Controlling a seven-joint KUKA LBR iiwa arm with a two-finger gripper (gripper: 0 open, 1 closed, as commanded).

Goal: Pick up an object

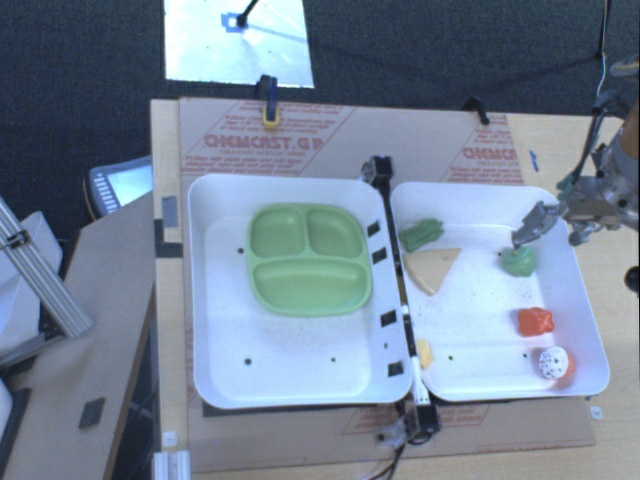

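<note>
Your gripper (548,226) has its fingers spread, gripping nothing, just above the small green toy (518,261) in the right bin (590,343). It looks light, lumpy, perhaps soft; pinch across its middle.

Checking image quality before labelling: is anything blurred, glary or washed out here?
Camera view: the pincer looks soft and slightly blurred at the right edge; the shiny sheet on the dark floor is washed out by glare; the green plate and white bins are evenly lit and sharp.
</note>
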